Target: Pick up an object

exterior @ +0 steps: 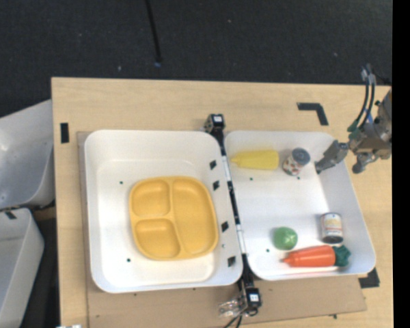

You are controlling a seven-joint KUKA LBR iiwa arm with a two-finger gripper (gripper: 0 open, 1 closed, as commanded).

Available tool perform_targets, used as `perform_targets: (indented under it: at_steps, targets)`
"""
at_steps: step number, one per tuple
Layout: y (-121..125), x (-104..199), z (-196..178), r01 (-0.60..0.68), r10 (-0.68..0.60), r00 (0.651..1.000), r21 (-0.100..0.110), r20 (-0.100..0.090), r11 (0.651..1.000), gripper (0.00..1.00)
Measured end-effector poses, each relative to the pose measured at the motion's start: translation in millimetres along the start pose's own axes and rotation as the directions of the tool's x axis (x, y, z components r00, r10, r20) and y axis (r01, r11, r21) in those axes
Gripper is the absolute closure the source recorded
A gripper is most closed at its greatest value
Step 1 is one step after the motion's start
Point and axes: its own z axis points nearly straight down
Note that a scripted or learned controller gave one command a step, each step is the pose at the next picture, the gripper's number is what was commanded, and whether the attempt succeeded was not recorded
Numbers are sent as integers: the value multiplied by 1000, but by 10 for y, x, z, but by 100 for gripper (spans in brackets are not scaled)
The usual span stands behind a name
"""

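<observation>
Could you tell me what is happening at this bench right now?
A robot arm reaches in from the right, and its gripper sits at the right bin's upper right edge, holding nothing. That bin holds a yellow corn cob, a small can on its side, a green ball, an upright can and a toy carrot. The left bin holds a yellow divided plate. Nothing has been picked up yet.

Two bins (pixel 96 251) – one tray (pixel 172 217), two cans (pixel 333 227), one carrot (pixel 314 257), one lime (pixel 284 238), one corn (pixel 256 159).
</observation>
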Motion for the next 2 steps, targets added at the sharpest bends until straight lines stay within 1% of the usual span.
perform_targets:
  at_steps: [1,2]
  targets:
    - [17,9,-74,3,-3,1000,-13,2,1000,0]
    - [-36,-50,500,2,-2,1000,-11,4,1000,0]
